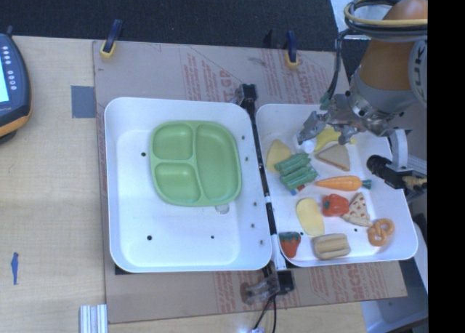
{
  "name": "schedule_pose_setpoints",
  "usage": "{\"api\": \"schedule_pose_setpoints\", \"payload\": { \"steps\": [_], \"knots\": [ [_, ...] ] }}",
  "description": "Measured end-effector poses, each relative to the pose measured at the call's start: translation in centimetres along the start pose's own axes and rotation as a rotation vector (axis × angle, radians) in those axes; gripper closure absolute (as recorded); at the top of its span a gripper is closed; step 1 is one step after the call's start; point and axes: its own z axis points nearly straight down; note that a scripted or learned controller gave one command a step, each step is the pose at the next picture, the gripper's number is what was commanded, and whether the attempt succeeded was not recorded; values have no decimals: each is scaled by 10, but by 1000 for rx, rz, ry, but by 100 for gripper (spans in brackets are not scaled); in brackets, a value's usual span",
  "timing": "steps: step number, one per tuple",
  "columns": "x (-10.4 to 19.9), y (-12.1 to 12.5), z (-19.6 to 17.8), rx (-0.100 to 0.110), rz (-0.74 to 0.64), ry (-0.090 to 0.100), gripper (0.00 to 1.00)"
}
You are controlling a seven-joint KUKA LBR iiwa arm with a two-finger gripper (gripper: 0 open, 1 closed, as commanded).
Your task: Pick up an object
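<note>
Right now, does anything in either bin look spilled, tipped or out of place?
Nothing looks damaged or spilled. The green divided plate lies flat in the left bin. The toy foods are scattered loosely in the right bin; only the strawberry sits tight against its left rim. The claw hovers over the bread slice.

the arm [389, 55] enters from the right as a thick rounded body, its upper part a smooth orange band over a light grey shell. a black cable edged in yellow loops around the top of it, and a thinner dark cable hangs down its left side. part of a dark letter marking shows on the grey casing at the far right. below, the wrist narrows into bare grey metal plates and brackets, ending in the gripper [314, 131] of dull grey metal.
</note>
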Motion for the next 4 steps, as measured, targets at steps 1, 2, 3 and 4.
{"api": "schedule_pose_setpoints", "payload": {
  "steps": [1, 2, 3, 4],
  "knots": [
    [-64, -24, 25, 3, 5, -2, 0],
    [-69, 28, 106, -3, -4, -4, 0],
    [-50, -40, 104, 6, 2, 1, 0],
    [-71, 51, 97, -6, -1, -3, 0]
  ]
}}
